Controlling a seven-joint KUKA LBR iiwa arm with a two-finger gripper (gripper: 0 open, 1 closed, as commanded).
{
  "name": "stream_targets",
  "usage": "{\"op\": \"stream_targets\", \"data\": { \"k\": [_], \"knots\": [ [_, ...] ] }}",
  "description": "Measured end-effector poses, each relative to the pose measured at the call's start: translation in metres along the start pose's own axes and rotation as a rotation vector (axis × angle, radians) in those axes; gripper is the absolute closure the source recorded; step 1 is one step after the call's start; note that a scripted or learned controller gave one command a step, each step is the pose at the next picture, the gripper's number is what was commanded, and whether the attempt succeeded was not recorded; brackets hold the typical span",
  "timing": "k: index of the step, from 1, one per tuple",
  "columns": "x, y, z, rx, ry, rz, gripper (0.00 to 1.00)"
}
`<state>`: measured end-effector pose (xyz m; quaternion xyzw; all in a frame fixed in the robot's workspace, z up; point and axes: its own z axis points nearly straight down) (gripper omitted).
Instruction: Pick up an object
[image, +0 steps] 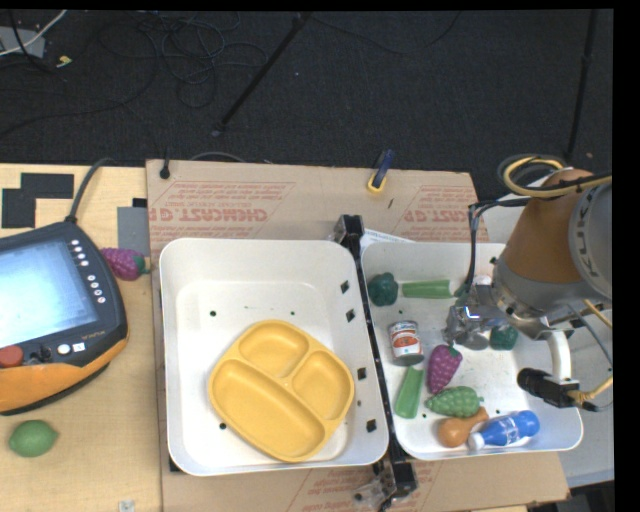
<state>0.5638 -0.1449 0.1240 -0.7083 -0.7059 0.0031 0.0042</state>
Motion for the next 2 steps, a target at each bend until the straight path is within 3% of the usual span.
{"op": "stream_targets", "data": {
  "k": [1, 2],
  "knots": [
    [0.132, 0.019, -0.067, -0.014, 0.004, -0.016, 1.00],
    [0.112, -0.027, -0.175, -0.017, -0.001, -0.002, 1.00]
  ]
}}
